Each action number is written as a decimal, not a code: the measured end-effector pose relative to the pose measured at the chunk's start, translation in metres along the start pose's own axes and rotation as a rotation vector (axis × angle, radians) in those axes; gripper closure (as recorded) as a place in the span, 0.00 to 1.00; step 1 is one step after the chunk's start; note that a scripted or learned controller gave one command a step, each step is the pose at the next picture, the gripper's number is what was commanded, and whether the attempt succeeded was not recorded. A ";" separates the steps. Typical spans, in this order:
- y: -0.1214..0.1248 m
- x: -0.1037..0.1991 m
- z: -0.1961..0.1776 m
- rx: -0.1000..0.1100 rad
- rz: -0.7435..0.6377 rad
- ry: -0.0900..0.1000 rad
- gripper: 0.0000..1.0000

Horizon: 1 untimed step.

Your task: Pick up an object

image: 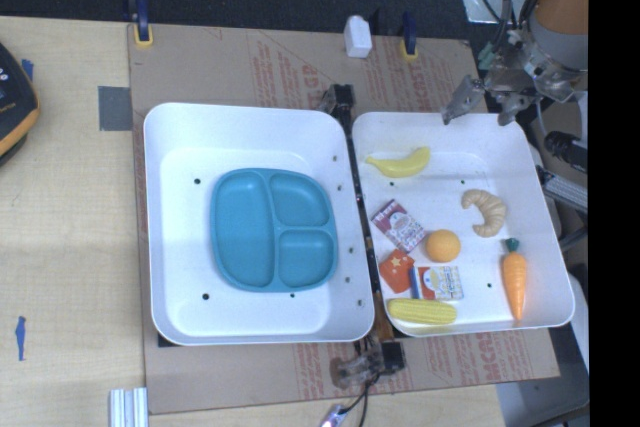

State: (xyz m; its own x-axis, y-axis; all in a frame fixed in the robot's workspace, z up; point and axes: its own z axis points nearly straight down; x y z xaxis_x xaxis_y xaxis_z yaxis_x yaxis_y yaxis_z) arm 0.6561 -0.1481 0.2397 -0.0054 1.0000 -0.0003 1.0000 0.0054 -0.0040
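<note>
Gripper [482,107] at upper right of frame, over the far rim of the right bin [540,177], fingers apart with nothing between them. Grey arm with orange band [562,5] just above it at the frame's right edge. Inside the right bin: banana [399,162] near the top left, croissant [486,211] right of centre, orange [442,245] in the middle, carrot [514,282] along the right side, corn cob [421,312] at the bottom, plus small printed packets [399,225] beside the orange. Left bin [180,145] at centre frame, holding a blue divided plate [273,228]. Both bins side by side on the table [60,245].
</note>
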 end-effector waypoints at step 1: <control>-0.111 0.024 0.114 0.002 0.000 0.001 0.00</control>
State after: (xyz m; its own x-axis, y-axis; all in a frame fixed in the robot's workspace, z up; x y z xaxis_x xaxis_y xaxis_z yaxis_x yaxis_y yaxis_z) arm 0.5441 -0.1252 0.1259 -0.0052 1.0000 0.0004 1.0000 0.0052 -0.0063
